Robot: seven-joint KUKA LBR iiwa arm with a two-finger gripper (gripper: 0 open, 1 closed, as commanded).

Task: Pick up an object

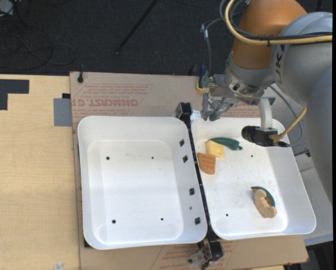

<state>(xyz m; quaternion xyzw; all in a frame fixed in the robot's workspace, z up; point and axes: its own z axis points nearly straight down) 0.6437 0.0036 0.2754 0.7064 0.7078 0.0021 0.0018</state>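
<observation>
While apart, yellow block (215, 149) below claw (211, 115)

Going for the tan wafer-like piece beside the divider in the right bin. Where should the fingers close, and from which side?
Come straight down on the tan wafer piece and close across its middle, fingers toward the near and far ends of the bin. The yellow block touches its far corner and the divider is close on its left, so avoid those sides.
</observation>
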